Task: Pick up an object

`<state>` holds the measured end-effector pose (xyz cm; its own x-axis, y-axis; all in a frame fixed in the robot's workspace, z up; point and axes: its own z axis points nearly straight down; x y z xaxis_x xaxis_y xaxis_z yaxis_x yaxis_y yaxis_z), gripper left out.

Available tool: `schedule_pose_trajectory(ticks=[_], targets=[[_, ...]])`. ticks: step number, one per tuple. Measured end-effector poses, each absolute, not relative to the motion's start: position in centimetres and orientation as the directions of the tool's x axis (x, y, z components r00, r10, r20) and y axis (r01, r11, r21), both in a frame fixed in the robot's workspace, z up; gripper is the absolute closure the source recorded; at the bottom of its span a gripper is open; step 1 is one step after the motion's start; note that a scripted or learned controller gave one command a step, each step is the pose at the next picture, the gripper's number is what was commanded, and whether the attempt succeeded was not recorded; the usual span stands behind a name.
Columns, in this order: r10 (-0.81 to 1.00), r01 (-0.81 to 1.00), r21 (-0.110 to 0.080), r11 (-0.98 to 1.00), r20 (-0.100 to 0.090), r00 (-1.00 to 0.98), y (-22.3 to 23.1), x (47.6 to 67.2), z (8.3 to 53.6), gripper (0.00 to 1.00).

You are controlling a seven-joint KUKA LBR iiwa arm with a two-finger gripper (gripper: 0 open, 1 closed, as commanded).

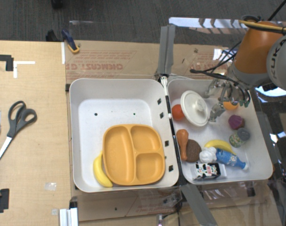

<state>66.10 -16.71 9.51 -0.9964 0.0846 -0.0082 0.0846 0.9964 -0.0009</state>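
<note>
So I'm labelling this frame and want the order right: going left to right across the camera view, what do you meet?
Scissors → banana → yellow divided plate → white lid → purple ball.

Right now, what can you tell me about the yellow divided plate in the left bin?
The plate is orange-yellow, looks like smooth plastic, and has rounded corners and three compartments: one long on the left, two smaller on the right. It lies flat and upright in the left bin, toward the near side. Its left edge overlaps a banana.
</note>
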Motion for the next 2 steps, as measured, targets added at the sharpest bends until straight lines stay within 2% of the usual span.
schedule_pose_trajectory(ticks=[1, 2], targets=[[0.109, 0.109, -0.001, 0.994, -0.006, -0.994, -20.3, 63.0, 9.4, 0.00], [0.105, 0.105, -0.002, 0.994, -0.013, -0.994, -20.2, 63.3, 10.6, 1.00]])
